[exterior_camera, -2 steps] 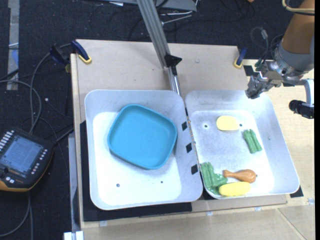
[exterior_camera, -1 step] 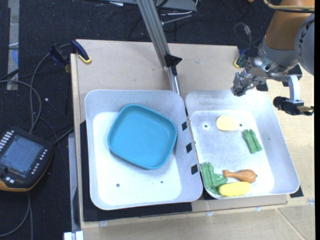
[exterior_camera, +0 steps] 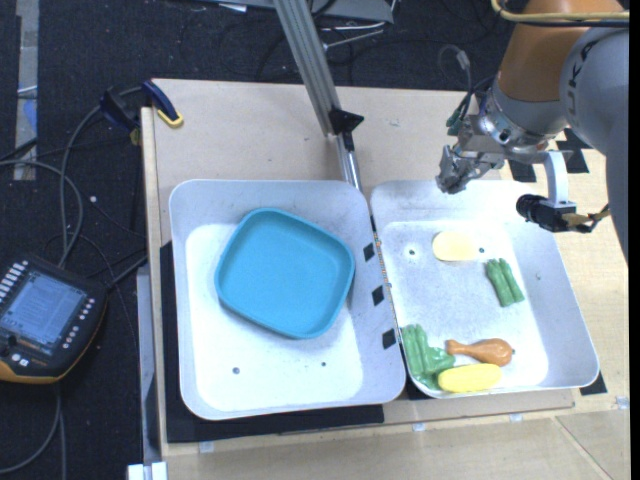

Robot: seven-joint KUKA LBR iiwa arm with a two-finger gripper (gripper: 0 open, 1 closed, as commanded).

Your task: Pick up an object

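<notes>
My gripper (exterior_camera: 453, 176) hangs above the far edge of the right bin (exterior_camera: 560, 298), with nothing seen between its fingers. In that bin lie a pale yellow oval piece (exterior_camera: 455, 246), a green bean-like piece (exterior_camera: 504, 280), a larger green piece (exterior_camera: 421, 354), a brown drumstick (exterior_camera: 482, 349) and a yellow piece (exterior_camera: 469, 378). The pale yellow oval is the closest to the gripper, a little nearer the camera. The grey arm with its orange band (exterior_camera: 550, 38) comes in from the upper right.
The left bin (exterior_camera: 200, 368) holds a blue square plate (exterior_camera: 285, 272). A metal pole (exterior_camera: 318, 58) rises at a slant between the bins. A handheld pendant (exterior_camera: 45, 318) and cables lie on the floor at the left.
</notes>
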